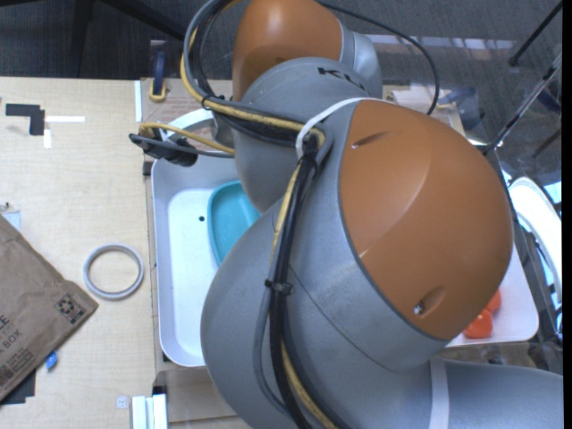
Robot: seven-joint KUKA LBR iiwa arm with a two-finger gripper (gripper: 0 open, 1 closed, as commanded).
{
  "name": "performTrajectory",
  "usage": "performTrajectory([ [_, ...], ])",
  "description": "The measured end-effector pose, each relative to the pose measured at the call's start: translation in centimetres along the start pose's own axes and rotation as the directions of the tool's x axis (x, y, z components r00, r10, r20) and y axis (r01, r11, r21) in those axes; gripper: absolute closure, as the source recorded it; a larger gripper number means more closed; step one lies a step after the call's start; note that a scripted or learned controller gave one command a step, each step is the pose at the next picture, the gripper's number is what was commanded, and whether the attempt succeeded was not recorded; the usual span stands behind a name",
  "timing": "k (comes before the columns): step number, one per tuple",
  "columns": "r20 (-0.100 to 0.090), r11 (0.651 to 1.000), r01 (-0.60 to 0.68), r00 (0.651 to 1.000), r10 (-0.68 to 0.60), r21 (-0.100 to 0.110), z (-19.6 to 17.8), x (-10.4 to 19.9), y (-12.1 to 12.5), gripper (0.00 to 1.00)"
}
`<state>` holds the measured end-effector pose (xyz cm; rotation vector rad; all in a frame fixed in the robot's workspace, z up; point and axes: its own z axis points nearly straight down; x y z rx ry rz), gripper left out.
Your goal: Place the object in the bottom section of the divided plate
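The grey and orange arm looms close to the camera and covers most of both bins. A sliver of a teal plate lies in the left white bin, mostly hidden behind the arm. An orange object peeks out at the arm's lower right edge, on the white floor of the right bin. The plate's sections are hidden.
A roll of tape lies on the wooden bench left of the bins. A brown cardboard box sits at the lower left. Black and yellow cables run along the bin's top edge.
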<state>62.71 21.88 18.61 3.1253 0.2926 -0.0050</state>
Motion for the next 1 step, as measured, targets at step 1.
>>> performTrajectory([
  [1,-0.002,1.000,0.014,1.000,-0.014,0.002,-0.10,2.69,-0.18,1.00],
])
